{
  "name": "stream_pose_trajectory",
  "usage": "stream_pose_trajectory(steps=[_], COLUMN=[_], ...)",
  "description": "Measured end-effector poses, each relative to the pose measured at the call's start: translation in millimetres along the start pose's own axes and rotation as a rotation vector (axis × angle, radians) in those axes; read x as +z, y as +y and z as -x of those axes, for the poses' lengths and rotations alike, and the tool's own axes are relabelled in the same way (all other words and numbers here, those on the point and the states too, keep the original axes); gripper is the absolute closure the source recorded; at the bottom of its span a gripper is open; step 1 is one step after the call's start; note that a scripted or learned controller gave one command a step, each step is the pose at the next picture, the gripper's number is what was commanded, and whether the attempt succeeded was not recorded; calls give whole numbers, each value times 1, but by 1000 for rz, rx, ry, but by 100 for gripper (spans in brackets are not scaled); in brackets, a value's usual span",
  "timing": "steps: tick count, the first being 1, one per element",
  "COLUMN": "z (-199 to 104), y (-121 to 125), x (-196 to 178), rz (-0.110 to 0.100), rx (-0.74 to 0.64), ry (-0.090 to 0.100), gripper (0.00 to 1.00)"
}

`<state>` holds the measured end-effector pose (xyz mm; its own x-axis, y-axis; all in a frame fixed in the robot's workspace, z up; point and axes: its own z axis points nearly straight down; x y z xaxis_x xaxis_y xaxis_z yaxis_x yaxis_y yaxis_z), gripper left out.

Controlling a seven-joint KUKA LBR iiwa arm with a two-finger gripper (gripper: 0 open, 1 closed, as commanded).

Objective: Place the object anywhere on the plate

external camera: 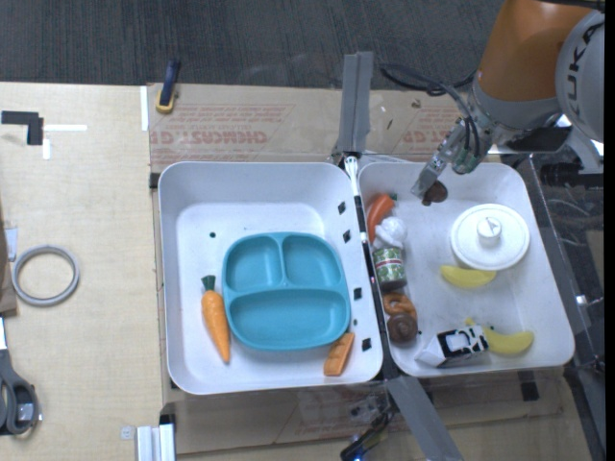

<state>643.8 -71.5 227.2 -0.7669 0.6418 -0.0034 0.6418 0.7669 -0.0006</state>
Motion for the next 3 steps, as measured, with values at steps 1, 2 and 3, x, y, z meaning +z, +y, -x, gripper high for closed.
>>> stream_pose_trajectory(steps=[1,2,3], z=[-80,-167,-167], y=[28,44,44], x=[36,35,35], rz=[0,0,0], rx=[-149,-227,-226], ry=[3,3,3], gripper=[100,100,0])
